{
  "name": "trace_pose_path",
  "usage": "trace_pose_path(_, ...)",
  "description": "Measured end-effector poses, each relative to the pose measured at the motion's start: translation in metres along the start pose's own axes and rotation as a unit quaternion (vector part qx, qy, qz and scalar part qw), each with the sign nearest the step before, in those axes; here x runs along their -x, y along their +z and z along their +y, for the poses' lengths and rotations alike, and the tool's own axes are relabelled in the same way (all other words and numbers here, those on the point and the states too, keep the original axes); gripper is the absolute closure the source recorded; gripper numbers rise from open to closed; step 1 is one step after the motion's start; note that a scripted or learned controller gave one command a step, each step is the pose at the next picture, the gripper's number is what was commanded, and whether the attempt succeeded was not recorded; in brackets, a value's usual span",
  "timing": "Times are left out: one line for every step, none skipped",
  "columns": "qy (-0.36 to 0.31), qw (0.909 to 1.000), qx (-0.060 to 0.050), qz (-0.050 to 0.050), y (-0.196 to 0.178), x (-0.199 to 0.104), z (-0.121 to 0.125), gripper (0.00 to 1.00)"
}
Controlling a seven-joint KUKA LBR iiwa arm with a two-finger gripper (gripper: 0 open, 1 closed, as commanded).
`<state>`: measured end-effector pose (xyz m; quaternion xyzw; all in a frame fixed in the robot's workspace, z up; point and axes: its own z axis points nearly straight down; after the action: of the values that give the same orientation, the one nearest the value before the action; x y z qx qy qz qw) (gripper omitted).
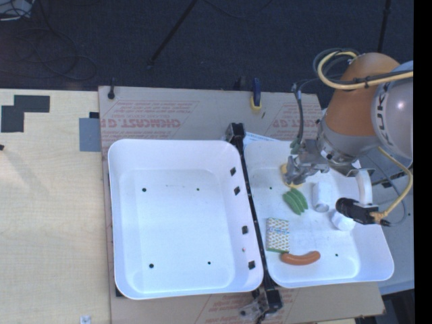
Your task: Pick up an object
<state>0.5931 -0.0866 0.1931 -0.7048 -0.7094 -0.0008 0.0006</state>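
**Pick-up attempt: nothing lifted yet, three clear candidates in the right bin**

So here's where I'm at, biggest stuff first. One bench (47, 201) with two white bins on it: the left bin (111, 181) and the right bin (337, 265), sitting side by side and touching along the middle. My one arm (358, 93) comes in over the right bin, and my gripper (295, 173) hangs low near that bin's far left corner. From this angle I honestly can't tell if it's open or closed, and I see nothing held in it.

Everything I could pick is in the right bin:
- one patterned square packet (277, 233), by the dividing wall
- one orange sausage (300, 258), just in front of the packet
- one green pod (295, 201), just below my gripper and the closest target

There may also be a small white cylinder (318, 198) beside the pod, but it's too washed out against the bin to call.

Progress, as I judge it: the approach looks about done, while the grab and the lift are both left to do
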Motion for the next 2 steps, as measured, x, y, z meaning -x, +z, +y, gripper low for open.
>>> trace_pose_path(0.005, 1.0, -0.002, 0.0, -0.032, 0.003, -0.031, 1.0)
trace_pose_path(0.006, 1.0, -0.004, -0.001, -0.015, 0.054, -0.069, 1.0)
